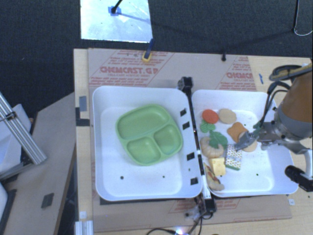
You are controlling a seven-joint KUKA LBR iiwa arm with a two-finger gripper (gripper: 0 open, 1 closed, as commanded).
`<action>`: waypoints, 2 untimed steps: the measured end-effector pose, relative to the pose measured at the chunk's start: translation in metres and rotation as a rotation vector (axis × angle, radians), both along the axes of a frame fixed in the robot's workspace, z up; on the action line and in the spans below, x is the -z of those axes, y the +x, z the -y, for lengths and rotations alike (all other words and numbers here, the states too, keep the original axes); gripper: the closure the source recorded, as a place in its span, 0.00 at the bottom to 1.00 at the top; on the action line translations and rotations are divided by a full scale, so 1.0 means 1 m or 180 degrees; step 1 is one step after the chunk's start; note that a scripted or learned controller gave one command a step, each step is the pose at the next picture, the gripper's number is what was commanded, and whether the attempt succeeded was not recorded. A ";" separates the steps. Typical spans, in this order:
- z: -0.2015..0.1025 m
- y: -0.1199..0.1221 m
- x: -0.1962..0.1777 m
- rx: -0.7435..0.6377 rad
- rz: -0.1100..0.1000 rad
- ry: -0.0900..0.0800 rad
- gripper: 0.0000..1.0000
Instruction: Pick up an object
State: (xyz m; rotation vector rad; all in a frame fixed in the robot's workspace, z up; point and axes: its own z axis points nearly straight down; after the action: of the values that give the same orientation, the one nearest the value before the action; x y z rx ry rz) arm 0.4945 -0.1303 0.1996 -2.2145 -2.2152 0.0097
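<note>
While over right bin [274,180], hand [243,142] beside toast [236,130]

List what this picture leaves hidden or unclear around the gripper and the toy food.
- Gripper, camera view: blurred and small, so its grip cannot be judged.
- Orange piece: partly covered by the gripper.
- Food pile by the divider: pieces overlap, too small to name.
- Arm: cut off by the right edge.
</note>
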 end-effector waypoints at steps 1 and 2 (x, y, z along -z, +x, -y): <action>0.000 0.003 -0.006 -0.0010 0.0039 -0.0008 0.00; -0.002 0.000 0.057 -0.0003 0.0021 -0.0003 0.00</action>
State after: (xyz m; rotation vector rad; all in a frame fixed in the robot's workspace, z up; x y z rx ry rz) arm 0.4949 -0.1285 0.1423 -2.2171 -2.2201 0.0033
